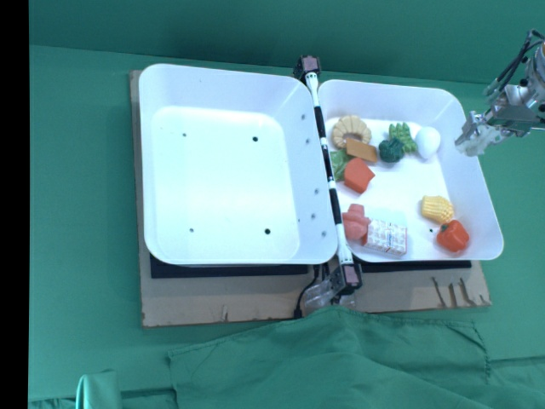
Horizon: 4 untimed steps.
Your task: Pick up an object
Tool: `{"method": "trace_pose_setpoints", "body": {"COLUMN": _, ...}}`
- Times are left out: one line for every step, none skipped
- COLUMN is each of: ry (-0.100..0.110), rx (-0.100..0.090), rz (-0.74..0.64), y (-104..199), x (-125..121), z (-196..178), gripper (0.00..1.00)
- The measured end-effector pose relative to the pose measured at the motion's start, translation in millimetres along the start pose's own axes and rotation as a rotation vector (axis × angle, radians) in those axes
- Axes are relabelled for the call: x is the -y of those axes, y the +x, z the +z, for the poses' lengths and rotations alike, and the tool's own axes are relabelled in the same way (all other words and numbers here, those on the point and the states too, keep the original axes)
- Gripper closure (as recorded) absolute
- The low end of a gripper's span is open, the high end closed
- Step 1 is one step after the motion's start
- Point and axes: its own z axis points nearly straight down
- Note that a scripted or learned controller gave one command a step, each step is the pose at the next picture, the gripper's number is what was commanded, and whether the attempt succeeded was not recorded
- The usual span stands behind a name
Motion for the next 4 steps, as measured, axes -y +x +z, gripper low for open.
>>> {"method": "trace_pose_setpoints", "body": {"ry": 0.007, "rx": -0.002, "rz": -0.001, "y": 21, "x": 2, "z": -25, "gripper": 1.00}}
{"method": "trace_pose_setpoints", "body": {"ry": 0.015, "rx": -0.005, "rz": -0.001, "y": 55, "x": 7, "z": -2, "gripper": 1.00}}
{"method": "trace_pose_setpoints", "body": {"ry": 0.023, "rx": -0.006, "rz": 0.008, "y": 26, "x": 51, "z": 79, "gripper": 1.00}}
{"method": "trace_pose_setpoints", "body": {"ry": 0.016, "rx": -0.005, "rz": 0.000, "y": 50, "x": 51, "z": 84, "gripper": 1.00}}
